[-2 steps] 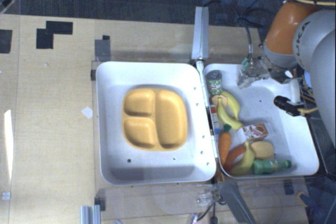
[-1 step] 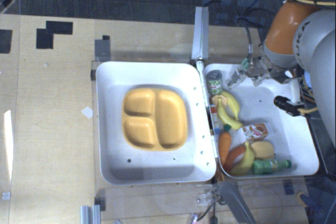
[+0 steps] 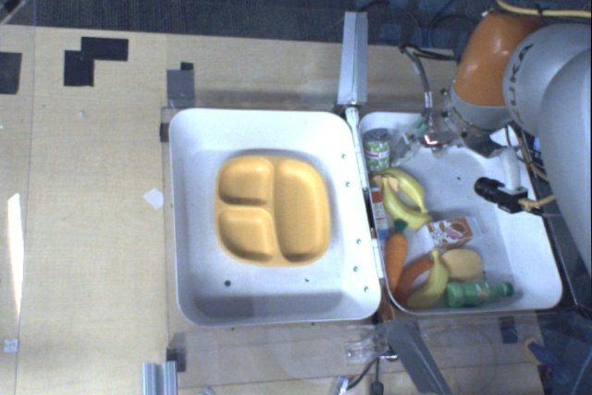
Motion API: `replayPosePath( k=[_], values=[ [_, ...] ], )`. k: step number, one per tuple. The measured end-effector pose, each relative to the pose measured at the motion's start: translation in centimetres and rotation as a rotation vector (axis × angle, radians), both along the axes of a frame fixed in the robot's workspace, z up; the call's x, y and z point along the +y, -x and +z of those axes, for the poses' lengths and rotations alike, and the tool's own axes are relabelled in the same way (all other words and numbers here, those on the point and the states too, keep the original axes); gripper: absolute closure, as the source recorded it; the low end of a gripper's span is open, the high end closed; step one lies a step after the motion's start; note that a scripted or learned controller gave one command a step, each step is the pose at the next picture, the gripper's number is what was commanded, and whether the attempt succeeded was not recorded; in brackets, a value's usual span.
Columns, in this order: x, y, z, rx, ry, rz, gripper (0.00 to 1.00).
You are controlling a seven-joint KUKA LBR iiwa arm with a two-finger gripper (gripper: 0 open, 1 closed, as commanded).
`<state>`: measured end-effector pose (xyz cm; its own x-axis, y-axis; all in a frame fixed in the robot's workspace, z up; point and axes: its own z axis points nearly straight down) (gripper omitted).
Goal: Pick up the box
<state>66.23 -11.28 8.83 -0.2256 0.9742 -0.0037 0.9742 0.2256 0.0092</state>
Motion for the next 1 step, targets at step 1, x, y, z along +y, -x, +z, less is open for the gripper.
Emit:
replayPosePath(
  k=[1],
  values=[
    [-6.75,-0.92,0.03,0.0,-0.001,-0.139,0.0]
  ],
)
